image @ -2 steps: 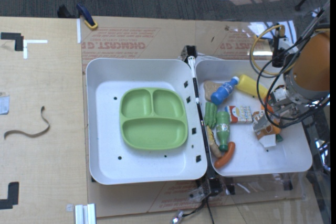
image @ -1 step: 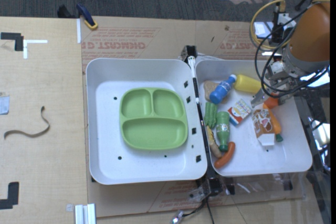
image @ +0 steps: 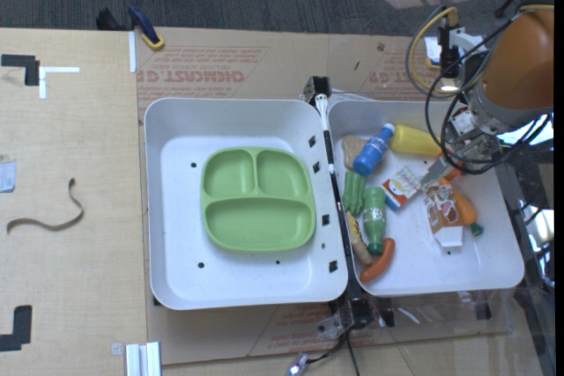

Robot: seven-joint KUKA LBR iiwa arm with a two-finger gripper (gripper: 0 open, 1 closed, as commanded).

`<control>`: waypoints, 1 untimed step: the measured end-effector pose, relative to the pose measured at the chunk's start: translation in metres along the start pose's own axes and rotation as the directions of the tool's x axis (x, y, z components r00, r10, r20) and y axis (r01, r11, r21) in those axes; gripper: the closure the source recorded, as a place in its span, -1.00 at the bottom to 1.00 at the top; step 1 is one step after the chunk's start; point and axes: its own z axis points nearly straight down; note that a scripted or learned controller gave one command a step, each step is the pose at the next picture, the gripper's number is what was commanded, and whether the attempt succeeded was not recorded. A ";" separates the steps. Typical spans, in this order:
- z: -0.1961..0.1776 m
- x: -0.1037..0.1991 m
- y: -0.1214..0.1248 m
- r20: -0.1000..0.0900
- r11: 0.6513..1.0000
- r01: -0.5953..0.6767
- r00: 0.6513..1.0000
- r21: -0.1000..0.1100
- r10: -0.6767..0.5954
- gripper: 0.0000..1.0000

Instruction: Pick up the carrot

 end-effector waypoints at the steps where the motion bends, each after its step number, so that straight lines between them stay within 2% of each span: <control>1: -0.010 0.001 -0.001 -0.002 1.000 -0.006 1.000 0.005 0.006 1.00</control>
